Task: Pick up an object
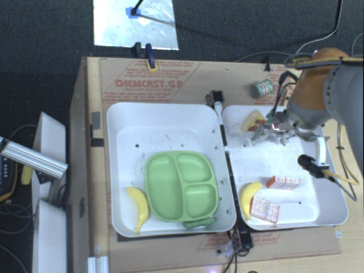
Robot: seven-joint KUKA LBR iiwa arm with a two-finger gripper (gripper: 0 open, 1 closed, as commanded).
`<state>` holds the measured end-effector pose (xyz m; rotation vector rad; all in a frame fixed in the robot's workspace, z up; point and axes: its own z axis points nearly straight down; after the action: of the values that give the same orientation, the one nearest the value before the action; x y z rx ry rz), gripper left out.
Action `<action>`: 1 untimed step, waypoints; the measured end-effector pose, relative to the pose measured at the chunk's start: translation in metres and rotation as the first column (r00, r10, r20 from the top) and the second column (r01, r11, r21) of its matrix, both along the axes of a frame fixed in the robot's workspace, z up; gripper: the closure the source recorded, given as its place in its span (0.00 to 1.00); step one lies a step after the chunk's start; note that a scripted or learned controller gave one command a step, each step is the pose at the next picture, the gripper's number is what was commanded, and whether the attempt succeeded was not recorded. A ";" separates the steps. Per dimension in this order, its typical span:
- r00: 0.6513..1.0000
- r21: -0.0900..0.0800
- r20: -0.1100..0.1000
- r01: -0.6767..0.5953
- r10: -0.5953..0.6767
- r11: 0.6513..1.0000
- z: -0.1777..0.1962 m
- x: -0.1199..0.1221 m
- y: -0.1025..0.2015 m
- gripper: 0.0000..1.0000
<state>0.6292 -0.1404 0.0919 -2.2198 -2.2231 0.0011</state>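
Two glossy curved yellow plastic bananas: one at seven o'clock of the matte green three-compartment plate in the left white bin, one in the right white bin touching a flat red-and-white carton. Metal two-finger gripper hangs by a tan wedge; its grasp cannot be told. Brown cardboard bench, dark carpet.

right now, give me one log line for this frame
arm: over right bin, far end | gripper: low beside yellow wedge | grasp: none seen | left bin: green tray, banana
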 end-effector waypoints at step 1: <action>1.000 0.001 0.001 -0.002 0.002 1.000 -0.007 0.040 0.029 0.00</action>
<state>0.6691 -0.1117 0.0852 -2.2182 -2.2255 -0.0013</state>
